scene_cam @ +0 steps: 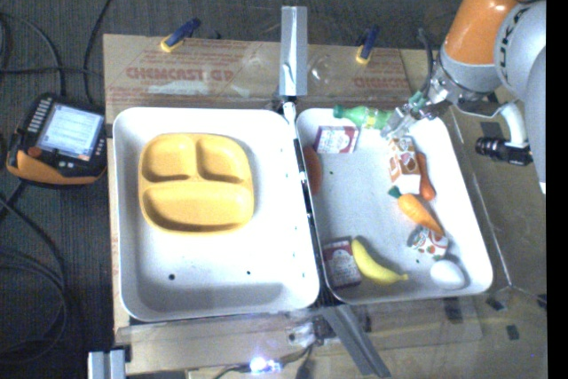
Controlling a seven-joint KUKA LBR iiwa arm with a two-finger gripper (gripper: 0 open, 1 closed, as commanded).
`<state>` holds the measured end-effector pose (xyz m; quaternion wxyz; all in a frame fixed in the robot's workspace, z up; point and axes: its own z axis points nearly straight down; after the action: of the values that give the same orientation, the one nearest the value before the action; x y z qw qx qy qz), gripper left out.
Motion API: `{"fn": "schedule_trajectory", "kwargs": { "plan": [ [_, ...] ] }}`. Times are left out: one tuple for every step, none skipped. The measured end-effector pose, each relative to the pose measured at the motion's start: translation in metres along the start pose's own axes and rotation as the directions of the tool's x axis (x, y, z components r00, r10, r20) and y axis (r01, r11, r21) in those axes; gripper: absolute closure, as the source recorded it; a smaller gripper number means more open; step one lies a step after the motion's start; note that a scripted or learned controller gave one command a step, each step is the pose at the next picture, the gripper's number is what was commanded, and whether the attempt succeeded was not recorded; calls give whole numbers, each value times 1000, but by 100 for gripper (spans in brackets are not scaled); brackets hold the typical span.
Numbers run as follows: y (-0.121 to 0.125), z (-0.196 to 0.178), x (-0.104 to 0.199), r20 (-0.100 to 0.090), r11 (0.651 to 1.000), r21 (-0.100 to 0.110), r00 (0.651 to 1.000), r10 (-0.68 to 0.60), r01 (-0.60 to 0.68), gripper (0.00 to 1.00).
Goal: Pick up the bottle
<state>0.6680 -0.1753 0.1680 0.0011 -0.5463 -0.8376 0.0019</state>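
**My tool at the back corner of the right bin, next to the bottle**

My tool (410, 114) sits low at the far edge of the right bin (469, 191), and my grey arm with its orange band (479, 22) reaches in from the right. The tool is small and blurred here; I cannot tell how far it is open, nor whether it has hold of anything.

The green bottle (362, 115) lies on its side along the back wall of that bin, its near end just beside my tool, perhaps touching it.

In the same bin lie a small carton (335, 139) near the bottle, a juice box (404, 169), a carrot (419, 210), a banana (377, 262), a dark red packet (341, 263) and a white egg-shaped thing (447, 272).

The left bin (124, 217) holds 1 yellow divided tray (197, 182) with 3 compartments.

Both bins rest on a brown tabletop (213, 71) covered with a printed clear sheet, which is clipped down by 2 blue-and-yellow clamps (180, 34). An upright metal post (294, 53) rises between the bins at the back. To the left, an orange-edged control pendant (60, 140) lies on the dark carpeted floor (53, 280), with cables trailing around it.
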Motion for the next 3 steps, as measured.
{"fn": "schedule_trajectory", "kwargs": {
  "plan": [
    [17, 76, 48, -3, 990, 15, 990, 140, -140, 100],
    [20, 75, 48, 2, 990, 5, 990, 139, -139, 0],
    [-12, 80, -26, -16, 984, 6, 984, -176, 176, 0]
  ]
}}
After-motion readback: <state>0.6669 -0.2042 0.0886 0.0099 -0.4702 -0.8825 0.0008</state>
